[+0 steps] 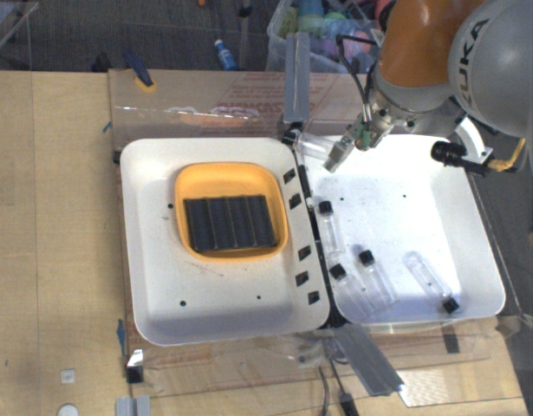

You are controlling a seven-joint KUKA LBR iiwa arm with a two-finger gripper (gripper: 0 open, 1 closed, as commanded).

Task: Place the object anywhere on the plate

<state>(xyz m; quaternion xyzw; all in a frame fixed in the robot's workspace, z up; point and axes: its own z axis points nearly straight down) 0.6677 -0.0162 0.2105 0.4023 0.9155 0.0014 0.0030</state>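
Upper right of the frame, your end effector (346, 148) is hovering over the right bin (474, 224); I cannot tell its state. Clear vials (425, 277) are lying lower right, well apart from the plate (186, 183). They are looking slippery and may be rolling away under a pinch.

Two shallow white bins sit side by side on a light wooden bench (41, 232): left bin (153, 302), right bin (474, 232), meeting at a central divider with black clips (302, 254) down it. Behind the bins lies a clear plastic sheet (205, 102), with a grey upright post (295, 81) standing at the bins' far junction. Beyond the bench, a clear tub of mixed coloured items (335, 7) near the top edge, a small blue bottle (224, 55) on the dark floor, and a blue-and-orange item (139, 72) at the bench's far edge.
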